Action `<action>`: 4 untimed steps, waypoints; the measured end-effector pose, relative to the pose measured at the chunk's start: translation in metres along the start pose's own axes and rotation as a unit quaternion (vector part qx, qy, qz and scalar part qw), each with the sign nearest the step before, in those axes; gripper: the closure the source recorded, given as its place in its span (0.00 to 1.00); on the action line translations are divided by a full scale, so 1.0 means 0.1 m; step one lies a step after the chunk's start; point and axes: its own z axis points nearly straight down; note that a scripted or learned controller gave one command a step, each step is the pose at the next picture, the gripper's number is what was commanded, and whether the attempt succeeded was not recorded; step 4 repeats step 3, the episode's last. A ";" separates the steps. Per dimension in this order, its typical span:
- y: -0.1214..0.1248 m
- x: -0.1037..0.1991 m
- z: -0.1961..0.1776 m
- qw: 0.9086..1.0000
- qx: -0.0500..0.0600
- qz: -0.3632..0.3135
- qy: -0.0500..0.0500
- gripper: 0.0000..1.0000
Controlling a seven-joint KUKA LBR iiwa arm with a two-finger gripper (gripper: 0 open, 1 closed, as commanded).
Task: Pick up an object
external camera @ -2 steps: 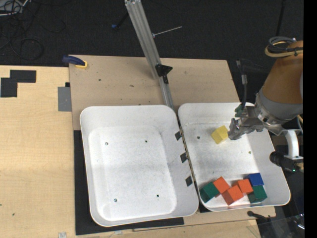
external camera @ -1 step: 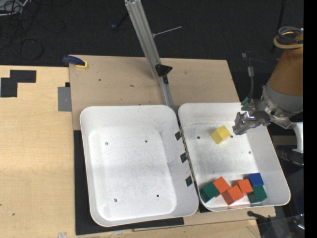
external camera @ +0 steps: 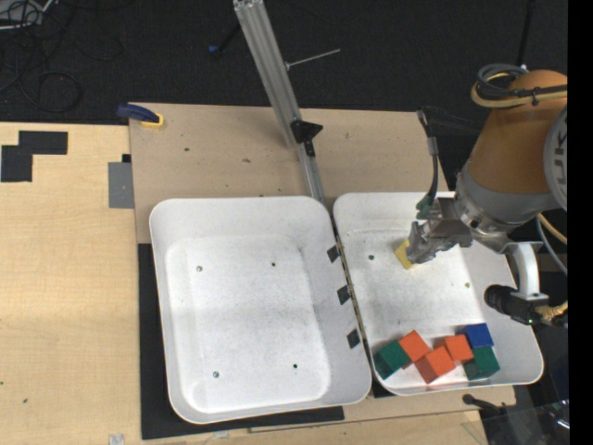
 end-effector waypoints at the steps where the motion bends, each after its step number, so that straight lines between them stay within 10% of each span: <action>1: -0.09 0.58 0.02 1.000 0.000 -0.001 0.000 1.00; 3: -0.47 1.53 0.17 1.000 0.001 -0.001 0.000 1.00; 4: -0.47 1.53 0.17 1.000 0.001 -0.001 0.000 1.00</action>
